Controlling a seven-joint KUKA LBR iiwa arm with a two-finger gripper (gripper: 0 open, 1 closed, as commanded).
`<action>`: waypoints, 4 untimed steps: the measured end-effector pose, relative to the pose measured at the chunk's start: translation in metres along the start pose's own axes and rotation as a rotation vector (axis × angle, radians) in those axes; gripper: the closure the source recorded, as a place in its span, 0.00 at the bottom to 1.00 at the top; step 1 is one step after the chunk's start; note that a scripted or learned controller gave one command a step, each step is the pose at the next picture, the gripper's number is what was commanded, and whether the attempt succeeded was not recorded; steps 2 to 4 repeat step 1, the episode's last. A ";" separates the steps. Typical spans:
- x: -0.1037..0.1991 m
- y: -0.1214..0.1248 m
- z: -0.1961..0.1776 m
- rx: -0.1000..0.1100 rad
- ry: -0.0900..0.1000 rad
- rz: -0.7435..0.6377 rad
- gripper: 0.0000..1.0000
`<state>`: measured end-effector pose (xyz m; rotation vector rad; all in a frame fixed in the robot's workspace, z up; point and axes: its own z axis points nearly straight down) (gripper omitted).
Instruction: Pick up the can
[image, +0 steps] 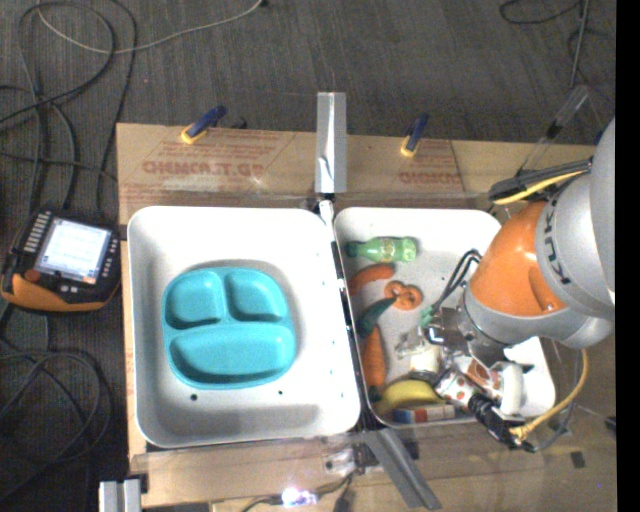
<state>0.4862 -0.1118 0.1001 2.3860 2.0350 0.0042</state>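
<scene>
The can (478, 377), white with red and dark markings, lies on its side near the front right of the right bin (440, 222). My gripper (432, 340) reaches down into this bin just left of and above the can, under the orange band of the wrist (512, 280). The arm's body covers the right part of the bin and part of the can.
The right bin also holds a green bottle (382, 249), an orange toy (402, 294), a dark green vegetable (376, 313), a carrot (373, 360) and a banana (410, 393). A blue divided plate (230, 325) lies in the left bin (150, 300). A handheld controller (65, 258) sits at the far left.
</scene>
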 end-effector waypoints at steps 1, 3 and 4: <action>0.030 0.032 -0.083 0.009 -0.002 0.053 1.00; 0.030 0.032 -0.083 0.009 -0.002 0.053 1.00; 0.030 0.032 -0.083 0.009 -0.002 0.053 1.00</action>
